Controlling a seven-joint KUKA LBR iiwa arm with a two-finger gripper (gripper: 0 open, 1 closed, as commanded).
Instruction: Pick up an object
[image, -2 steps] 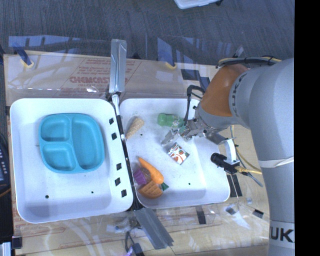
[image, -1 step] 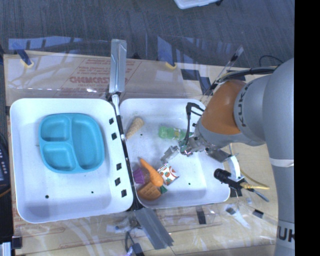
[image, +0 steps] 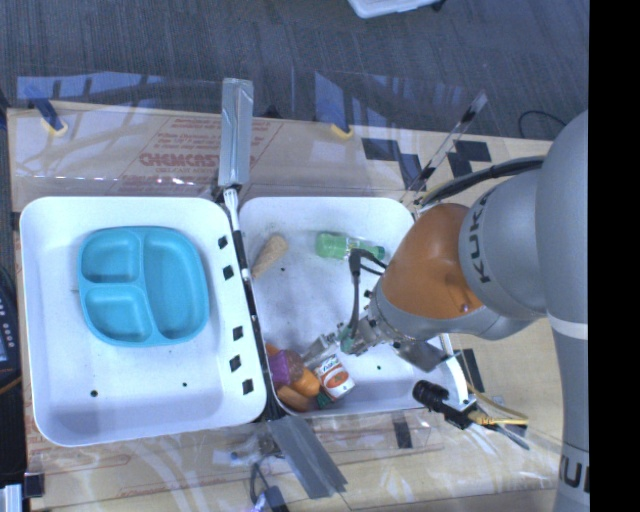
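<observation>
My claw (image: 338, 347) is down low in the right bin (image: 300, 215), right beside the small can (image: 336, 381) and the fruit pile (image: 288, 378); whether it grips anything, I can't tell. The left bin (image: 40, 300) holds the blue divided tray (image: 143, 284). A green bottle (image: 340, 245) and a tan piece (image: 268, 252) lie near the far wall.

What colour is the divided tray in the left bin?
Light blue tray, seen in the camera view.
</observation>
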